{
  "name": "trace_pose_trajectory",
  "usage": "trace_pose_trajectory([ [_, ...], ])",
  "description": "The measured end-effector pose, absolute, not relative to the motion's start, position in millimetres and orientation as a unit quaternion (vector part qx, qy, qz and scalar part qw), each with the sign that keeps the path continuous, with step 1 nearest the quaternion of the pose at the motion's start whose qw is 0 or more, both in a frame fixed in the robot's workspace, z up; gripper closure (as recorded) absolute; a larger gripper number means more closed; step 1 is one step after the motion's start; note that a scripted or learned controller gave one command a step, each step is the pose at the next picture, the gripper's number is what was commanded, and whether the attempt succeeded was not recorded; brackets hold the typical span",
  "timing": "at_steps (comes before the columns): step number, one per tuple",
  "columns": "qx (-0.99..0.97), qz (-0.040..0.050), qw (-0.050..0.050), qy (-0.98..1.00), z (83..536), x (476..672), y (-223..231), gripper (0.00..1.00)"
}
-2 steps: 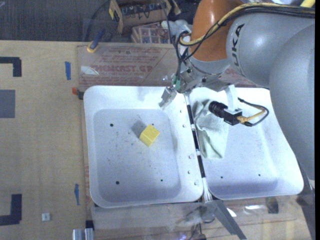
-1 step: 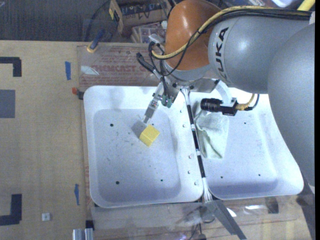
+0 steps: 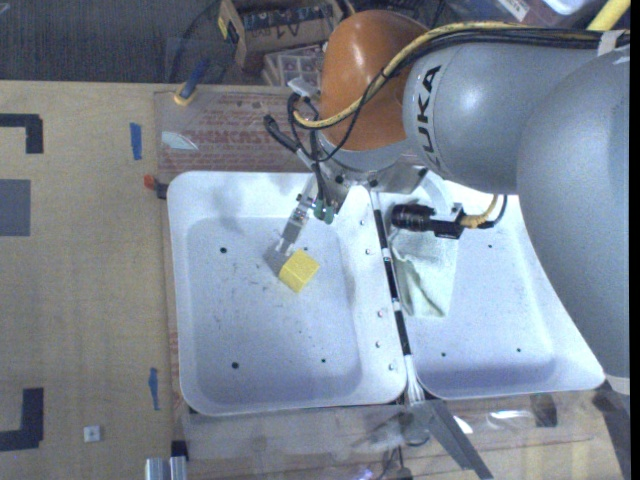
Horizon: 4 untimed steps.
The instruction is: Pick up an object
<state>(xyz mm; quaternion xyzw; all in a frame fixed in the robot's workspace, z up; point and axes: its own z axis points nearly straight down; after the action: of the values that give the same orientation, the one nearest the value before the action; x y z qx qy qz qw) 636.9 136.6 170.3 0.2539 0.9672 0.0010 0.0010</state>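
Nearest us the left bin (image 3: 250, 383) has bare floor, and a little further in the yellow block (image 3: 299, 271) lies near its middle, tilted cornerwise to the bin's walls. The gripper (image 3: 281, 253) sits right at the block's upper-left edge, and we cannot tell how its fingers stand (they merge into one grey shape), so we centre over the block and square to its flat sides before closing. Beyond, in the right bin (image 3: 520, 368), a pale cloth (image 3: 425, 278) lies by the divider, well clear.

Probably a robotics lab: plywood bench (image 3: 80, 268), white bins (image 3: 200, 368), loose cables (image 3: 300, 118).
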Motion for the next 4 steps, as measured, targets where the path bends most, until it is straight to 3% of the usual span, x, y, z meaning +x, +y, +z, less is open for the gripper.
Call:
trace_pose_trajectory([
  [1, 0.215, 0.0031, 0.006, 0.977, 91.2, 629.1, 209.9, 0.0],
  [2, 0.399, 0.0042, 0.004, 0.917, 91.3, 555.9, 226.0, 0.0],
  [3, 0.575, 0.0059, 0.002, 0.818, 90.7, 575.9, 219.3, 0.0],
  [4, 0.575, 0.0081, 0.004, 0.818, 102.7, 577.5, 219.5, 1.0],
])
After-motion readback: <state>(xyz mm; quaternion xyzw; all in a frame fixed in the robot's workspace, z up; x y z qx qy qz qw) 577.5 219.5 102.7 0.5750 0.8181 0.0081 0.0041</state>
